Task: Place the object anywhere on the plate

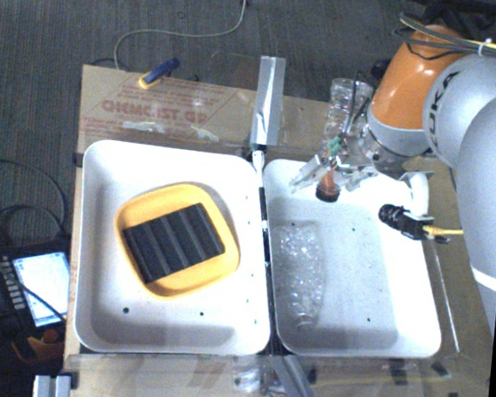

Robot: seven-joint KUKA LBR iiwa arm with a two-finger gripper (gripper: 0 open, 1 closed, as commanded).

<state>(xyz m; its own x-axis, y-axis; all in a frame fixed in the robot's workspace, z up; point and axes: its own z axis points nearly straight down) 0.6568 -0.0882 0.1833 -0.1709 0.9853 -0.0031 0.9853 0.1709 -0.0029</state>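
Observation:
A yellow plate (145, 218) lies in the left bin (95, 309), and a black ridged rectangular object (176, 241) rests flat on it. My gripper (329, 177) hovers over the far left corner of the right bin (393, 323), well to the right of the plate. Its fingers (308, 173) are spread apart. A small reddish-brown piece (326, 193) sits just below the gap between them; I cannot tell whether it is held. A clear plastic bottle (300, 269) lies on the floor of the right bin, below the gripper.
A clear upright container (346, 107) stands just behind the gripper past the bin's far edge. A metal post (268, 98) rises between the bins at the back. A blue and yellow tool (158, 72) lies on the cardboard behind the left bin.

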